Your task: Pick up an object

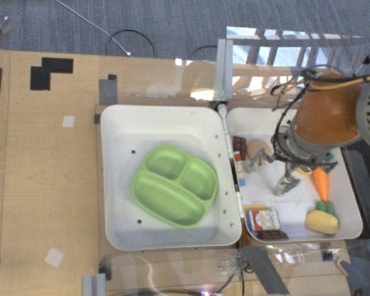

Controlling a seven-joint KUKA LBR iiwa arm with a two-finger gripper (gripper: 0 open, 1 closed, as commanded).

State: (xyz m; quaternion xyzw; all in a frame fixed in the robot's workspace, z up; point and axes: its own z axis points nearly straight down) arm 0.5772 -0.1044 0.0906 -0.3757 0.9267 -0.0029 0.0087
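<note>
a green divided plate (175, 185) fills the left bin (117, 227), while the small pickable items sit in the right bin (356, 224) beside it, likely staged as grasp targets. within that right bin, the arm (325, 119) hangs wrist-down, its jaws (273, 170) spread over bare floor, pinching nothing, between a carrot (321, 184), a yellow toy (322, 222) and a small printed box (263, 217).
</note>
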